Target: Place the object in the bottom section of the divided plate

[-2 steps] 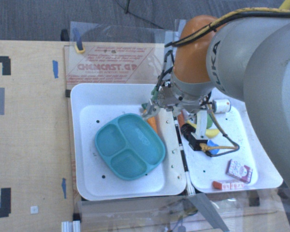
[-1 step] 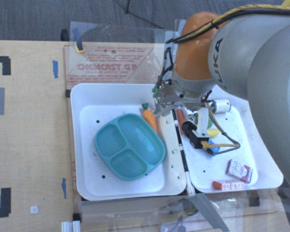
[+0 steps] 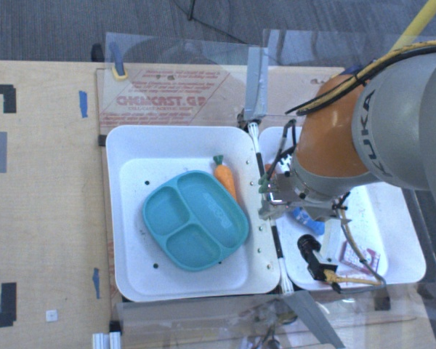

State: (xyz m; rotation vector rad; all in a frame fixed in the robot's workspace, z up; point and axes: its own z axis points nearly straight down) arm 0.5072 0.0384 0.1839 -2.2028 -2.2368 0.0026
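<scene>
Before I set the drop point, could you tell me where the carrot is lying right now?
The carrot lies in the left bin, against the upper right edge of the teal divided plate, near the wall between the two bins.

Carrot lies against divided plate; its sections lie open

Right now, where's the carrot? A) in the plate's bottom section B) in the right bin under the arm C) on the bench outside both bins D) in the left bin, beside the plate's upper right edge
D: the carrot lies on the floor of the left bin, against the upper right edge of the divided plate, not in any of its sections.
</scene>
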